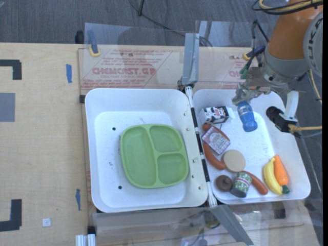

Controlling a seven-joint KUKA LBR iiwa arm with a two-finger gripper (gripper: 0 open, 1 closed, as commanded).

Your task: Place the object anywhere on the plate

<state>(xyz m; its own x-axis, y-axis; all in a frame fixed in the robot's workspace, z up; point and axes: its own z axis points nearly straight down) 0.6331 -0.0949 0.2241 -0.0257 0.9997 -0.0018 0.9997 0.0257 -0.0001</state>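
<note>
A green divided plate (154, 155) lies in the middle of the left bin (102, 106). A small blue bottle (247, 117) sits tilted at the back of the right bin (297, 188), its cap end right under my gripper (249, 95). The gripper hangs over the far edge of that bin and meets the bottle's top. Whether it holds the bottle is hidden by the wrist.
The right bin also holds a cow-patterned carton (215, 114), a red packet (217, 140), a sausage (212, 157), a tan disc (234, 161), a brown donut (223, 183), a green can (240, 184), a banana (269, 176) and a carrot (280, 171). A metal divider (190, 60) stands behind the bins.
</note>
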